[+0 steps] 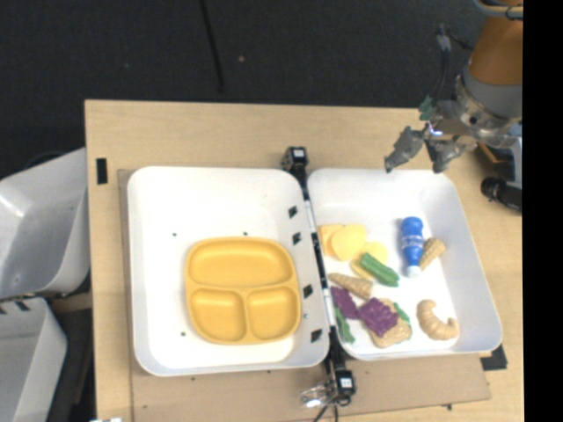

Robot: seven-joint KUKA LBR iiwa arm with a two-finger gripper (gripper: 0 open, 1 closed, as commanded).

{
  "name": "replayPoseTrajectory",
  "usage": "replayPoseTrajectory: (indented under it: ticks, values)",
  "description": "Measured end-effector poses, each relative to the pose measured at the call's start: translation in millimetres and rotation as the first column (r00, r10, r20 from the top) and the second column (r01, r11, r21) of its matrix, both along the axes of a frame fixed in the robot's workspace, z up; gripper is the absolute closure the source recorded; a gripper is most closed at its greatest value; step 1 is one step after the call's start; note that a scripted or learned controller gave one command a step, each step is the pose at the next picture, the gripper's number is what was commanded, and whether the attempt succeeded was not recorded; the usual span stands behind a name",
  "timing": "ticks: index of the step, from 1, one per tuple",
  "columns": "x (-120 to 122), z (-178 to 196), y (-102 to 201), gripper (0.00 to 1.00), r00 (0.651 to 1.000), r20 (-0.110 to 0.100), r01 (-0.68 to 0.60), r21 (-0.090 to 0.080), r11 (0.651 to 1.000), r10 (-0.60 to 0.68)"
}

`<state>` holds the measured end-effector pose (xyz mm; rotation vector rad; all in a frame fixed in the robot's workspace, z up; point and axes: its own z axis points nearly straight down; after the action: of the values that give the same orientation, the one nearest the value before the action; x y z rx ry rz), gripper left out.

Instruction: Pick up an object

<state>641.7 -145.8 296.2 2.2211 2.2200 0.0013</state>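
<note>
Here the tool (422,150) hangs over the far right corner of the right bin (471,236), just above its far rim, with its two dark fingers spread apart and nothing between them. The grey arm with its orange band (497,47) comes in from the desk's right edge. All the small objects lie in the right bin: a blue bottle (411,243) stands out near the middle, with a tan piece (432,252) touching its right side. Toward the bin's left wall sit two yellow pieces (343,240) and a green pod (379,269) just beside them. Along the near edge lie a purple grape bunch (378,314), a tan cone-like piece (351,283) and a croissant (436,319) by the near right corner. The left bin (154,236) carries a yellow compartment tray (241,288) toward its near side. Both bins sit side by side on the desk (246,130).
</note>
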Motion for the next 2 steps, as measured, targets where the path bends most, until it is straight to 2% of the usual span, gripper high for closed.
replayPoseTrajectory:
  ticks: [1, 2]
  values:
    - [-30.1, -148.7, -88.6, 0.0, 1.0, -0.012, 0.007, -0.001, 1.0, -0.008]
    - [-63.4, -179.1, -82.1, 0.0, 1.0, 0.019, -0.003, -0.009, 1.0, 0.003]
